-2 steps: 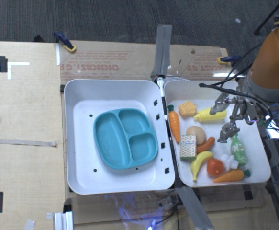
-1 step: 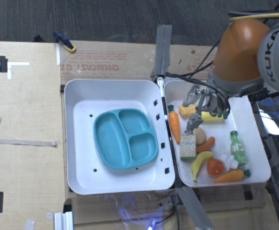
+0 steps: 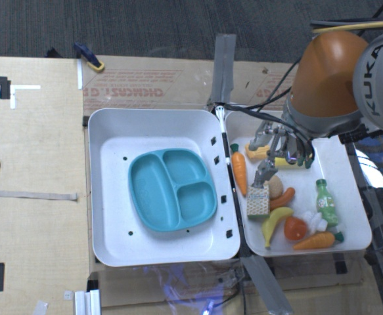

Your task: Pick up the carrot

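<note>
Gripper [image 3: 268, 170]: above the right bin [image 3: 349, 245], fingers pointing down, slightly apart, gripping nothing.
Carrot [image 3: 240, 173]: along the right bin's left wall, just left of the gripper.
Blue tray [image 3: 173, 189]: left bin [image 3: 106, 195].

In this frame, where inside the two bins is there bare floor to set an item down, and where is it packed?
Free: the left bin floor around the blue divided plate, widest along its left wall and front edge. In the right bin, a bare strip between the green bottle and the right wall. Crowded: the right bin's centre and front, around the carrot, banana and tomato.
</note>
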### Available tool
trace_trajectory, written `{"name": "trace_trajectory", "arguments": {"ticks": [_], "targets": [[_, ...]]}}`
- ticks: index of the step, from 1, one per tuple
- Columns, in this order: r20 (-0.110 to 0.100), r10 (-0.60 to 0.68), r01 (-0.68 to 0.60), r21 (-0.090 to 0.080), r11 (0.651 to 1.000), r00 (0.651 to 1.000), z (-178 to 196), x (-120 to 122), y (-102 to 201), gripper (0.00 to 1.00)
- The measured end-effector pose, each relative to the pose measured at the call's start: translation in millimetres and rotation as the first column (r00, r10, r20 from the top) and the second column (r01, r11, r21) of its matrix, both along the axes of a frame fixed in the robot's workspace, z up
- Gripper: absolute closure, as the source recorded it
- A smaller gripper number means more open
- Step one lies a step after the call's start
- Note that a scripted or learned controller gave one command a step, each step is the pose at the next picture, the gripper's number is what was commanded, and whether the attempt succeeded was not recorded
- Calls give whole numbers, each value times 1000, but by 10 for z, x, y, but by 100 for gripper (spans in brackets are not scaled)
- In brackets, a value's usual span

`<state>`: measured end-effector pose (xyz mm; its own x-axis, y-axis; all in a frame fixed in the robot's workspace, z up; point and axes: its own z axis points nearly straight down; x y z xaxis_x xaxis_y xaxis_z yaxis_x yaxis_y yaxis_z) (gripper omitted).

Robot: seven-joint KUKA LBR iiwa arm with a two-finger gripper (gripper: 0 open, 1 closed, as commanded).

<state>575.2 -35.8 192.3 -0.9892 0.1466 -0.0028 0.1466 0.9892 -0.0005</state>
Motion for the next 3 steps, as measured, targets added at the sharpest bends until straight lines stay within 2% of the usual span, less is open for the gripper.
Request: {"name": "trace_trajectory", "arguments": {"ticks": [1,2,3], "targets": [[-2,-263,263,0,965,965,-606,70,-590,0],[0,-693,693,1,721,721,-1000,304,-654,0],[1,-859,859,2,511,511,-988,718,-640,0]]}}
